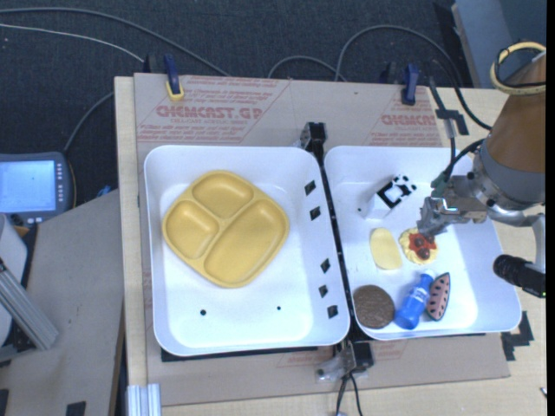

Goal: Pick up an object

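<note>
Figure: single-arm pick, right-hand bin. The end effector [431, 218] hangs low over the right white bin [486, 315], its tip just above and slightly right of a small round yellow piece with a red centre [420, 245]; whether it is open or closed cannot be told at this scale. That piece, the likeliest target, lies directly below and a little nearer, so the coming move looks like a short descent. Just left lies a pale yellow oval object [385, 248], long axis running near to far. Nearer sit a brown disc [374, 306], a blue bottle [413, 302] and a pink speckled slice [440, 296]. The grey arm [512, 167] reaches in from the right, wrist bent downward. The left white bin [169, 319] holds a yellow divided plastic tray [225, 227] on the worktop [217, 98].
</note>
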`<state>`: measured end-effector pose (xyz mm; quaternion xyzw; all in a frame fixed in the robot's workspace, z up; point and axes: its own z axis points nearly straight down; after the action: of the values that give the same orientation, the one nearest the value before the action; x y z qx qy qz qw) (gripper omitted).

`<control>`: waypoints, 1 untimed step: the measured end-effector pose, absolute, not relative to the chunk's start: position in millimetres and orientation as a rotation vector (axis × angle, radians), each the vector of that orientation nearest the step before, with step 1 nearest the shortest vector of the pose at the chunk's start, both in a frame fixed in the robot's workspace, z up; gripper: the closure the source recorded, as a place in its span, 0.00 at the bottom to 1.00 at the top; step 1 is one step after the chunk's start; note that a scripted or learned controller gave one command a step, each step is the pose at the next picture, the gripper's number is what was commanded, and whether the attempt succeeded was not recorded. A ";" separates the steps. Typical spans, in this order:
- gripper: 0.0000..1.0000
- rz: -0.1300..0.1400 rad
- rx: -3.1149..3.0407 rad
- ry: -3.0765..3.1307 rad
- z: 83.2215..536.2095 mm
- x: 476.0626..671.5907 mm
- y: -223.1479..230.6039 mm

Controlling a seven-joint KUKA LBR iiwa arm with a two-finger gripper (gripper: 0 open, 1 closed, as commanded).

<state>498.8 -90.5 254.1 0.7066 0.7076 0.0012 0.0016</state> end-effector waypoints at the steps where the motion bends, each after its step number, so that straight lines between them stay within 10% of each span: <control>1: 1.00 0.004 2.215 2.226 247.3 536.9 -46.1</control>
<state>536.9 -46.1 247.3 0.7054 0.7088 0.0011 0.0008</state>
